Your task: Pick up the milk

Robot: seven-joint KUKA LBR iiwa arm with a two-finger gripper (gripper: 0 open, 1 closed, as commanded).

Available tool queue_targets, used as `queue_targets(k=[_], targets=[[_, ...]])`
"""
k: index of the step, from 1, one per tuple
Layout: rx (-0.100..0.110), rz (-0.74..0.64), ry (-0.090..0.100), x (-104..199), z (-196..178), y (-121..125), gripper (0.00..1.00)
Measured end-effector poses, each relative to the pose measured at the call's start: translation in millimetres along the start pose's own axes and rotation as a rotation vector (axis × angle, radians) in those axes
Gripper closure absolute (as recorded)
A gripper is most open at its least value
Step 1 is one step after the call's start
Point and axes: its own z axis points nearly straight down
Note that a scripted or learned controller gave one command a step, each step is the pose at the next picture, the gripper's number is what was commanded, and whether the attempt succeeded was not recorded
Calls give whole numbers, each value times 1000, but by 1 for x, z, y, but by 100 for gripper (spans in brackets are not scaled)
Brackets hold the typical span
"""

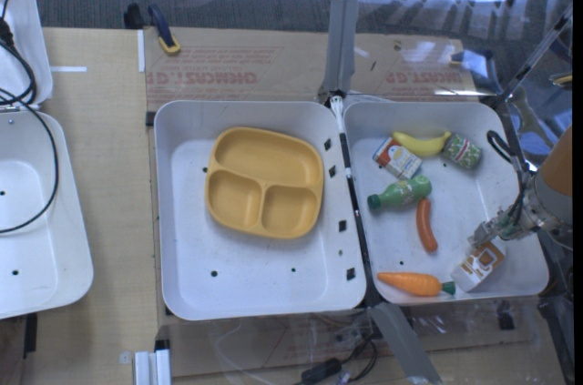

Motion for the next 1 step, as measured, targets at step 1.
queue_targets(k=[1], targets=[[0,0,2,1,0,0,0]])
